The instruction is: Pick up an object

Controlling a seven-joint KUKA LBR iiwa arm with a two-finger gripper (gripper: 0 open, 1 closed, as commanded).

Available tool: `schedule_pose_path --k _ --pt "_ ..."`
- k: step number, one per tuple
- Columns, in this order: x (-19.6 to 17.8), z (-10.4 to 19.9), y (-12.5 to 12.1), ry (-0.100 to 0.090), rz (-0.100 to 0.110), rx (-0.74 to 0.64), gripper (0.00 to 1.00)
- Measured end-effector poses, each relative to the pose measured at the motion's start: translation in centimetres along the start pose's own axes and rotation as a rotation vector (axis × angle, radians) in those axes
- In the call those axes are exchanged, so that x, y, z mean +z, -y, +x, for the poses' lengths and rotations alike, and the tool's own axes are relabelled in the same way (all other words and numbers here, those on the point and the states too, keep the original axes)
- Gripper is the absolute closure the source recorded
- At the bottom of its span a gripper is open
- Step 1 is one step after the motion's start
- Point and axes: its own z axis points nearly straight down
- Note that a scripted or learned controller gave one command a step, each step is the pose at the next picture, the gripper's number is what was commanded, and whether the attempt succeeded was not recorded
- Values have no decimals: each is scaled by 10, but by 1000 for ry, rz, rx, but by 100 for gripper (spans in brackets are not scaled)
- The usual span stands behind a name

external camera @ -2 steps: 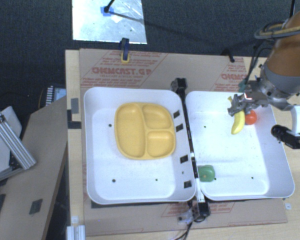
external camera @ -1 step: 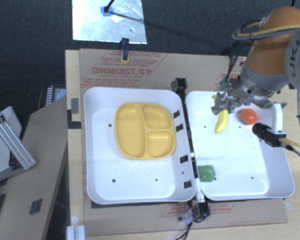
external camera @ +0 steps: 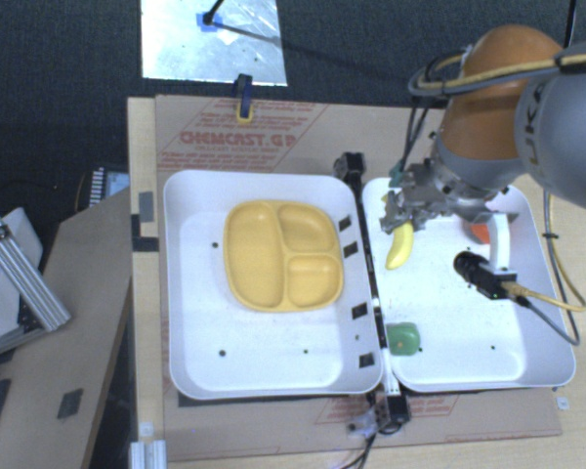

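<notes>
Now | gripper [external camera: 406,213] low in right bin [external camera: 527,360], directly over the yellow banana [external camera: 399,248] top end | grip state: cannot tell | banana lies near the bin's left wall | risk: curved, smooth fruit may roll or slip; wall may block a clean close | green object [external camera: 403,337] and orange object [external camera: 478,231] nearby could get nudged

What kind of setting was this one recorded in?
Probably a robotics lab bench: a robot arm over two white bins set on cardboard, toy items such as a banana and a yellow divided plate, loose cables around.
</notes>
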Motion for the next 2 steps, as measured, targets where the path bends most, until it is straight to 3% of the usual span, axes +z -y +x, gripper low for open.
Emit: schedule_pose_path --k 2 --pt "24 104 7 0 1 -1 100"
